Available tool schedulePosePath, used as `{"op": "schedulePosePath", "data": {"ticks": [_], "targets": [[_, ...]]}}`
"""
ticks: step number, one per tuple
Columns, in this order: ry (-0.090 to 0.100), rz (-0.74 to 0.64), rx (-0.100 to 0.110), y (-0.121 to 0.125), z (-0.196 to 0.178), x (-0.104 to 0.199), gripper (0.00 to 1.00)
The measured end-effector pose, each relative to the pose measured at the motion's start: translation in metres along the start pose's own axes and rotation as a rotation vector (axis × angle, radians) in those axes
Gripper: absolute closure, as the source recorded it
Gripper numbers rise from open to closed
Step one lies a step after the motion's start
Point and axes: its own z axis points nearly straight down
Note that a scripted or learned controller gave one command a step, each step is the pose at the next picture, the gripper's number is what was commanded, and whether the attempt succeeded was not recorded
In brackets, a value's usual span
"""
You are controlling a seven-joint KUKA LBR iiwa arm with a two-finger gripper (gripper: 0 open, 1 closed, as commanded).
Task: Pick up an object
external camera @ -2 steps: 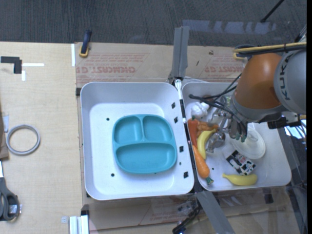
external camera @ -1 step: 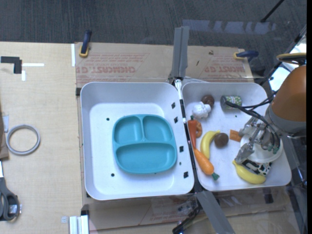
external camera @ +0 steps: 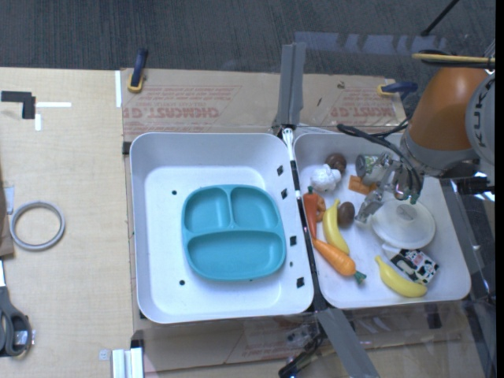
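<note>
A pale wooden bench (external camera: 63, 148) is carrying 2 bins; the left bin (external camera: 150, 235) is holding a teal tray (external camera: 234, 231). In the right bin (external camera: 453, 235), the gripper (external camera: 370, 209) is hanging over a banana (external camera: 335, 225) and carrot (external camera: 335, 258), grip unclear.

The right white bin (external camera: 452, 235) is crowded: bananas, carrots and a white lid (external camera: 403, 224) lie close together. Open floor is left in the left white bin (external camera: 150, 235) around the teal divided plate (external camera: 233, 231).
</note>
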Motion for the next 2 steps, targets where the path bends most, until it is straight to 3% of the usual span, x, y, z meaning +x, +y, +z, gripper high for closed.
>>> {"op": "schedulePosePath", "data": {"ticks": [1,2], "targets": [[0.0,0.064,0.0,0.058,0.0,0.003,0.0],[0.0,0.204,0.0,0.02,0.0,0.06,0.0]]}}
